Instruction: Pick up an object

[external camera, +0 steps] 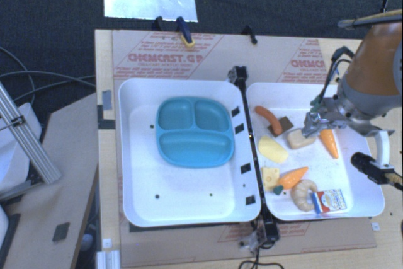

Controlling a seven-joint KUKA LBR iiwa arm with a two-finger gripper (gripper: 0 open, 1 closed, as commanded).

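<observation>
Here, blue plate [194,133] in left bin [135,198], toy food in right bin [365,201]; fingers' [313,125] state unclear.

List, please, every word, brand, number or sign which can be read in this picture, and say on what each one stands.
"CHEMCAST GP": red print on the brown protective sheet behind the left bin.
Red print of the same look on the sheet behind the right bin: partly hidden by the arm, not readable.
Small carton in the right bin: red and blue print, too small to read.
</observation>
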